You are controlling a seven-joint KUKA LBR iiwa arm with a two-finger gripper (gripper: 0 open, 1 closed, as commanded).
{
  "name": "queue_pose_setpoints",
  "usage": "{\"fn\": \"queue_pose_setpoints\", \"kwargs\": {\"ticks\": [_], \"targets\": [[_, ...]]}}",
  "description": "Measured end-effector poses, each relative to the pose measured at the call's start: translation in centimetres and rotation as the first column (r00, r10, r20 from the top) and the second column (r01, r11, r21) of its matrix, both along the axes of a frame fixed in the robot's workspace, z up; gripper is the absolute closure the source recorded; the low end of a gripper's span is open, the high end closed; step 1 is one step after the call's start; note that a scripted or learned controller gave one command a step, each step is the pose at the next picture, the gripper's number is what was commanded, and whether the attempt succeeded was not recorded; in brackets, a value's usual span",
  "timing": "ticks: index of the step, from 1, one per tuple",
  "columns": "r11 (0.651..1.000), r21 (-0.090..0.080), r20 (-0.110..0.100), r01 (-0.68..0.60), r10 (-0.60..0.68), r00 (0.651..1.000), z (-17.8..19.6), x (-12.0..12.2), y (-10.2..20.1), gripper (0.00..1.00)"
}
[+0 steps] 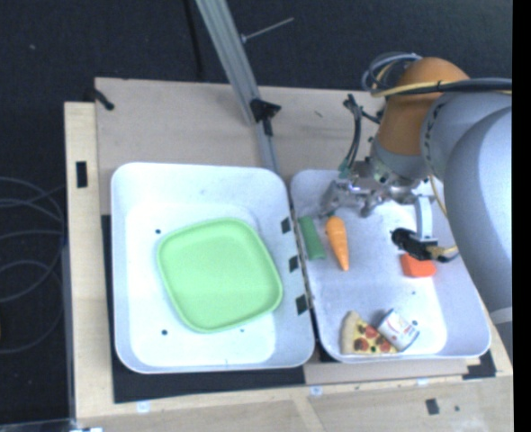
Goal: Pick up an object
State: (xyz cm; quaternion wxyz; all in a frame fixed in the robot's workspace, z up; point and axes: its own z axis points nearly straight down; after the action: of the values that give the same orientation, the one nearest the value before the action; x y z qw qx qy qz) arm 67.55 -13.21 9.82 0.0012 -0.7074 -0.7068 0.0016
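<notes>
We are seeing the arm (477, 178) reaching in over the far end of the right bin (373, 286), with its jaws hanging close by the thick end of the carrot (338, 241); we are reading this as a line-up on the carrot, since it is lying in the open on the bin floor and is the nearest thing to them; how wide the jaws are standing we cannot tell from this slant; the carrot is lying just beside a green block (312, 238) that is resting along the bin's left wall, so we are judging that a descent could nudge both. The same bin is holding an orange block (418, 266) towards its right side and, at the near end, a pizza slice (362, 335) just beside a small can (398, 328); the left bin (130, 241) is holding a green plate (219, 274), lying flat; both bins are sitting side by side on the bench (175, 124).
</notes>
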Motion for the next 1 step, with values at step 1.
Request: {"fn": "queue_pose_setpoints", "kwargs": {"ticks": [1], "targets": [[1.000,-0.001,0.006,0.000,0.000,1.000,1.39,0.17,-0.05,1.00]]}}
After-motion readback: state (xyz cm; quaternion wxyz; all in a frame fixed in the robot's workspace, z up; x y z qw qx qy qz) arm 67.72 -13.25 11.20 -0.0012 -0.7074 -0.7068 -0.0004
